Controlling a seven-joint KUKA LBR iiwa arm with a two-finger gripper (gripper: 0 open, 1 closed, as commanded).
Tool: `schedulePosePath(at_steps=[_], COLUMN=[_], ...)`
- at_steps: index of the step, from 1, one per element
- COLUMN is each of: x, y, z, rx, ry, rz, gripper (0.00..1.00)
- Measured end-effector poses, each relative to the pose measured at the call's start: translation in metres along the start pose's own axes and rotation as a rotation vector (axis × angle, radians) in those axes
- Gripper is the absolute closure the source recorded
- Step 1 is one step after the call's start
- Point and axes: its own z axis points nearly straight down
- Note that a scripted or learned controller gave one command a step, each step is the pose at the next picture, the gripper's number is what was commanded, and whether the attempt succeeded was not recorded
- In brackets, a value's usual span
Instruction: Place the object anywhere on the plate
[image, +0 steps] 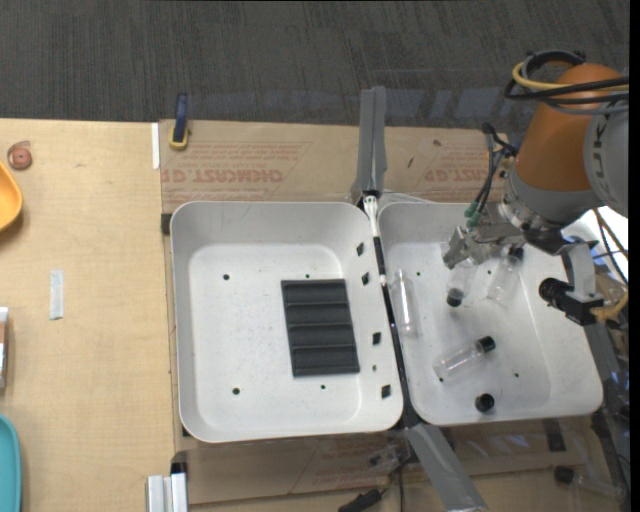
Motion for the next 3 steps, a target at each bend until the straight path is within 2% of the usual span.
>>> schedulePosePath(at_steps=[1,2,3], x=[0.057,0.127,0.179], y=[0.029,0.040,0.030], z=[-0.001,-0.001,-0.072], rx=[-0.001,-0.001,0.002], ry=[-0.003,-0.001,-0.003], rz=[0.092,0.028,0.729], gripper=[1.00,1.00,1.00])
